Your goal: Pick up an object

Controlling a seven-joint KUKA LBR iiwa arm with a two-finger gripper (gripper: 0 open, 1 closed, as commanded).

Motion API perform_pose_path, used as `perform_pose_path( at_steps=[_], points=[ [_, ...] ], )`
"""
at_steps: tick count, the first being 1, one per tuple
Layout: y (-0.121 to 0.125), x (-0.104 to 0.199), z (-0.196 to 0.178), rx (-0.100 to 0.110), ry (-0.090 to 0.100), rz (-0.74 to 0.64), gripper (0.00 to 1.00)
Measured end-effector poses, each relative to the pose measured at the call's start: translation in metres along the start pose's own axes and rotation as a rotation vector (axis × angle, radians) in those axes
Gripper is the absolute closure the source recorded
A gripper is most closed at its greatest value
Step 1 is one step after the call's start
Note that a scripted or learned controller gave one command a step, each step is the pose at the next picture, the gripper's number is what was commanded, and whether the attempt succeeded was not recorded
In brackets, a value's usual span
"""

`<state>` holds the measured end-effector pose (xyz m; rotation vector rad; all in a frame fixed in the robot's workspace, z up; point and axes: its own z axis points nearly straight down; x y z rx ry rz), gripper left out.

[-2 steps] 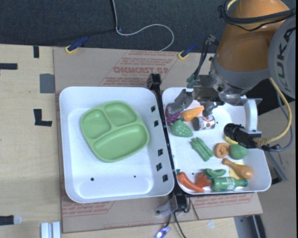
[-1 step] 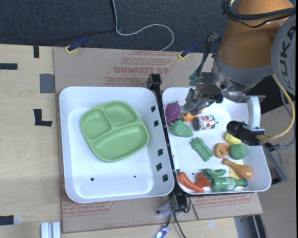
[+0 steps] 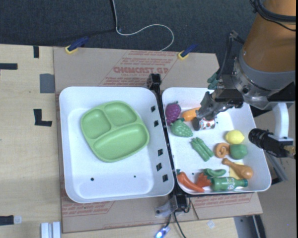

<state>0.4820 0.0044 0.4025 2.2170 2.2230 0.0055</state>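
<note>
Green bottle [image 3: 227,184] lies in right bin [image 3: 258,133].

I see my gripper [image 3: 207,114] over the right bin [image 3: 256,128], purple grapes [image 3: 173,111] at its nine o'clock; green divided plate [image 3: 114,130] fills the left bin [image 3: 72,148].

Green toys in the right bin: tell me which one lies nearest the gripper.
The leafy green vegetable toy, just left of the gripper. The green bean bundle, green ball and green bottle lie farther toward the near wall.

Toy foods [image 3: 208,152] heaped in right bin (grapes, lemon, bottle, drumstick), small white piece [image 3: 207,124] under claw [image 3: 207,116]
</note>
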Motion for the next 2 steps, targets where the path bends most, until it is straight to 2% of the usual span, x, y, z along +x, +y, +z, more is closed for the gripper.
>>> perform_pose_path(
  at_steps=[1,2],
  points=[
    [0.002,0.045,0.02,0.007,-0.001,-0.003,1.0],
    [0.002,0.061,-0.013,0.003,-0.001,-0.001,1.0]
  ],
)
